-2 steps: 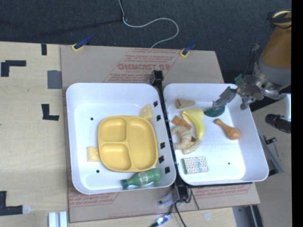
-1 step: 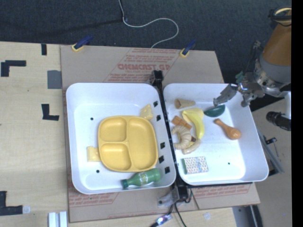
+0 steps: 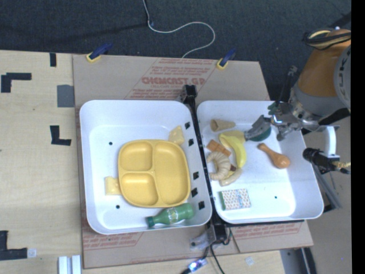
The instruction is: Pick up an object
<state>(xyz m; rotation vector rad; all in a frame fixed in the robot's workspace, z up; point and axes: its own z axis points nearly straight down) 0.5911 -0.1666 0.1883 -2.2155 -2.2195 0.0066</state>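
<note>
Green plastic bottle (image 3: pixel 171 216) lies untouched; your grey two-finger gripper (image 3: pixel 278 120) hovers over the right white bin (image 3: pixel 302 204), finger state unclear, nothing lifted.

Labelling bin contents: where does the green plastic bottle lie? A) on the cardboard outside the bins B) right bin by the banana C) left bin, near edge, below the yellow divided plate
C: the green plastic bottle lies on its side in the left white bin, below the yellow divided plate.

Wooden bench (image 3: pixel 34 170) under a cardboard sheet (image 3: pixel 165 79) bearing left bin (image 3: pixel 97 116) and right bin (image 3: pixel 302 201) side by side
</note>
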